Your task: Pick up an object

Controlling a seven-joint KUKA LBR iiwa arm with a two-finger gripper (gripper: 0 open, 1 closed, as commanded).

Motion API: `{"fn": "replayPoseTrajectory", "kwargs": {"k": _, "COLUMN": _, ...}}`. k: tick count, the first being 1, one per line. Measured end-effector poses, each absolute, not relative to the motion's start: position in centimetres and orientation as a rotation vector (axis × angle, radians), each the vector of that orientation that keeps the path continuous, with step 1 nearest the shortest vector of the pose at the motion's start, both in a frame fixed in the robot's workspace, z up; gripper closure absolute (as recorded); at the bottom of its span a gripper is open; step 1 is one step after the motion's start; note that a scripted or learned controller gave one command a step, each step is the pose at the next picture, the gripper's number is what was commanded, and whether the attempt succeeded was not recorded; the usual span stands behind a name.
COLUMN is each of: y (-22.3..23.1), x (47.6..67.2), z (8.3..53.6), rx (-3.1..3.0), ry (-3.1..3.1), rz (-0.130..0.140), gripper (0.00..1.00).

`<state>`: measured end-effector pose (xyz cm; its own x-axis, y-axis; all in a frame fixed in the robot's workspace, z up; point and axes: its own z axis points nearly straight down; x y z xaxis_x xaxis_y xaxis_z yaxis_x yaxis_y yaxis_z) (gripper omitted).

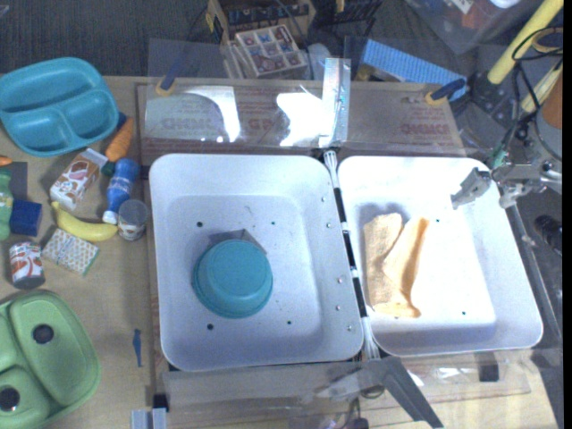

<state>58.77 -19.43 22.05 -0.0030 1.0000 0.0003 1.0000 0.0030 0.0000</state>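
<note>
A teal bowl (233,278) lies upside down in the left white bin (174,204). In the right white bin (474,315) a beige cloth (382,257) lies against the left wall, and an orange strip (412,256) rests on its right side. My gripper (489,190) hangs over the right bin's far right corner, above and to the right of the cloth and apart from it. Its two fingers (467,189) stand open with nothing between them.
On the bench left of the bins lie a blue divided plate (55,102), a banana (82,224), a small carton (75,179), a blue bottle (119,188), cans and a green tray (40,360). Cardboard and clutter stand behind the bins.
</note>
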Motion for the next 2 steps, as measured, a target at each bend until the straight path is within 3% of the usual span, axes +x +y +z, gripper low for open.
{"fn": "replayPoseTrajectory", "kwargs": {"k": 1, "y": -15.6, "x": 61.0, "z": 9.5, "rx": -2.117, "ry": -2.326, "rz": -0.003, "gripper": 0.0}}
{"fn": "replayPoseTrajectory", "kwargs": {"k": 2, "y": -12.7, "x": 58.7, "z": 8.9, "rx": -2.024, "ry": -2.411, "rz": -0.007, "gripper": 0.0}}
